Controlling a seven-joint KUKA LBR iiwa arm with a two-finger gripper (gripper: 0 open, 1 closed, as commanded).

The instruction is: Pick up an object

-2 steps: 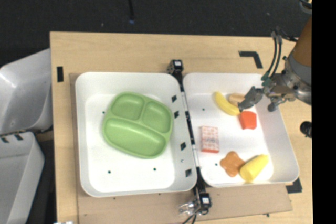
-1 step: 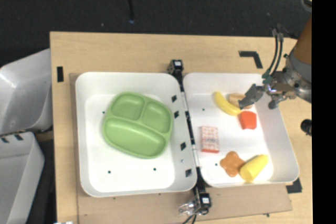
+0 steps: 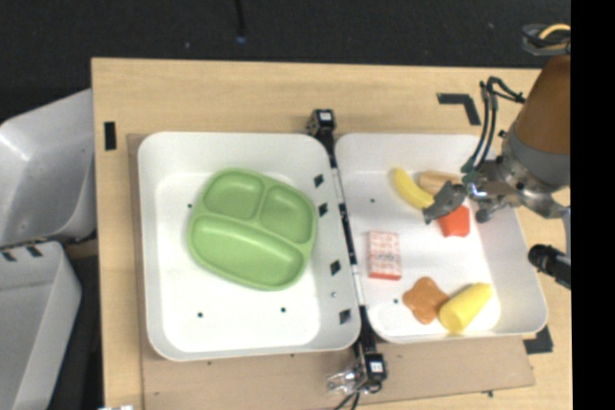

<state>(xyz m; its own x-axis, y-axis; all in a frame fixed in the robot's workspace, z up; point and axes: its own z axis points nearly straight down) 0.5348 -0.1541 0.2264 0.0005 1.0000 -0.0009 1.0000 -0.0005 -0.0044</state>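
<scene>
Left bin [image 3: 163, 322]: green divided plate [image 3: 253, 228]. Right bin [image 3: 514, 312]: pink packet [image 3: 384, 255], centre; orange cookie-shaped toy [image 3: 424, 300] at 6 o'clock; yellow banana [image 3: 411, 188] at 11 o'clock; red-orange block [image 3: 455, 222] at 2 o'clock. Gripper [image 3: 461, 204] directly over block; cannot tell its state. Block likely light, rigid, smooth; pinch flat sides.

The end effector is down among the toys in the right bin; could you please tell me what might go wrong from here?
1. The end effector sits right above the orange-red block, with the banana close beside it, so it might catch or shove the banana instead.
2. The block looks small and lies near the right bin's far side, so a grasp may slip.
</scene>
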